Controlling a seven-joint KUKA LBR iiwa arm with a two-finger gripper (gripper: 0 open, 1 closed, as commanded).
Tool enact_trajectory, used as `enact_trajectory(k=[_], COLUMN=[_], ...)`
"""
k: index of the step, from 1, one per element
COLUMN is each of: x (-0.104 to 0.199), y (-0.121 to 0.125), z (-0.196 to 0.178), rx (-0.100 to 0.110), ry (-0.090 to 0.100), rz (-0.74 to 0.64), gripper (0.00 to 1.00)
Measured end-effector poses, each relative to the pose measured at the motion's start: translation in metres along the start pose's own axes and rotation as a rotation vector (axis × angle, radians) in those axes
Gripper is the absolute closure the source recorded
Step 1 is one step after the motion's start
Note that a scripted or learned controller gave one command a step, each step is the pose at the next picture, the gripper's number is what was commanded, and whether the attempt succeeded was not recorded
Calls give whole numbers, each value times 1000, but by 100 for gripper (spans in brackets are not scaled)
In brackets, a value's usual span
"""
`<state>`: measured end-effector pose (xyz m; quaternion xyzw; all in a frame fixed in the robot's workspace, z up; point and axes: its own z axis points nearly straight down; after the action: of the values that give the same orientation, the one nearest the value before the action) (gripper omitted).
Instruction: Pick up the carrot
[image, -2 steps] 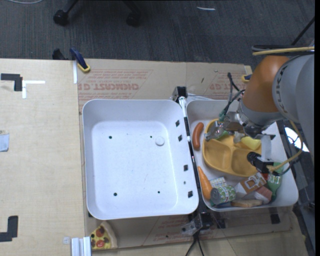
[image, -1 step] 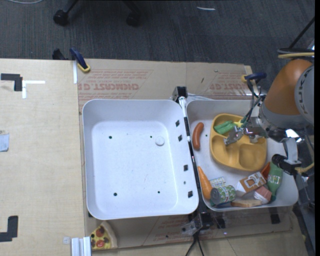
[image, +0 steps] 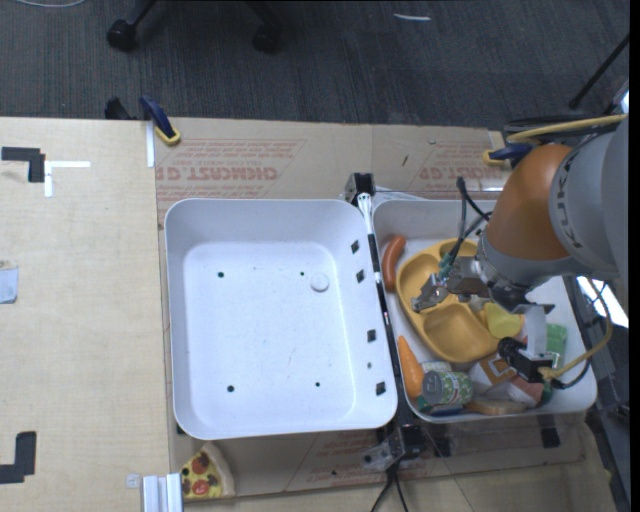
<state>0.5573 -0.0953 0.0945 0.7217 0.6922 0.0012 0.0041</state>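
The jaws hang low over the right bin (image: 440, 204), above the rim of a yellow bowl (image: 425, 272). Seen from overhead against the clutter, I cannot tell whether they are apart or together, and nothing shows clamped in them.

Nearest the camera, a toy pizza slice (image: 203, 475) lies on the surface just outside the bins.

Next comes the near end of the right bin, where the carrot (image: 410, 368) lies close along the left wall. Its long axis runs roughly near to far, about parallel to that wall. From the jaws it lies toward the camera and a little left, with a second yellow bowl (image: 460, 330) between the two. A can with a green label (image: 447, 387) lies just beside the carrot on its right, so a grasp probably needs the jaws turned to close across the carrot's width, with little room on either side.

Farther back, an orange-red long piece (image: 393, 255) lies along the same wall beside the first bowl. It could be mistaken for the target. A yellow item (image: 503, 322) and a green one (image: 555, 338) lie under the arm's orange band (image: 535, 205).

The left bin (image: 190, 300) holds one small white round thing (image: 319, 283).
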Motion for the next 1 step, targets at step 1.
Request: enact_trajectory(k=[1], x=[-10], y=[86], z=[4], rx=[21], ry=[1], rz=[302], gripper=[0])
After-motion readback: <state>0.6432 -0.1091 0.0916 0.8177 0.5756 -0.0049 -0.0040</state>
